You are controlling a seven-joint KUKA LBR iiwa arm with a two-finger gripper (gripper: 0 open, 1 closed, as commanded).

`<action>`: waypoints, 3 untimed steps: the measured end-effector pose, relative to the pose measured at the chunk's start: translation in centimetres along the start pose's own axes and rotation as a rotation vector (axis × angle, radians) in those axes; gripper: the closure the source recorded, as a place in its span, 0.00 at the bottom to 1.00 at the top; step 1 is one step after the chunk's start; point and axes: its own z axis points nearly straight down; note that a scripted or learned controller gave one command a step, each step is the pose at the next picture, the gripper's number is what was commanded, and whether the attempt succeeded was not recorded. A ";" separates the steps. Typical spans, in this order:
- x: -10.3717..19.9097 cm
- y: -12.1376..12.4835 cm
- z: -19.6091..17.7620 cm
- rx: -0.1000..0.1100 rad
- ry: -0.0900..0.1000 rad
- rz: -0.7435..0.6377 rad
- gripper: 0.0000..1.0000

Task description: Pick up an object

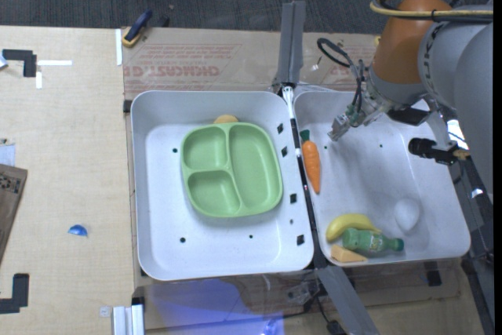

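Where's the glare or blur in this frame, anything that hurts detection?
Camera view: lighting is even, with soft shadows. A bluish glare patch sits on the bench below the left bin. The gripper looks slightly soft and small over the right bin. A pale round object nearly blends into the white floor. The carrot, banana and green tray read sharply.

You get bright, even overhead light — the white bins (149, 192) nearly wash out, with soft, short shadows inside their walls. Below the left bin, a bluish glare patch (212, 308) shines on the bench. Near the right bin, the arm (463, 43) looks soft — slightly out of focus.
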 end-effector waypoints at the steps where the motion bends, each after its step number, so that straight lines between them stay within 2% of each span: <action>1: -2.1 -3.5 0.9 0.001 0.005 -0.125 1.00; 2: 2.0 -3.3 0.9 0.000 0.005 -0.243 1.00; 3: 7.1 -1.6 -9.1 0.001 0.004 -0.120 1.00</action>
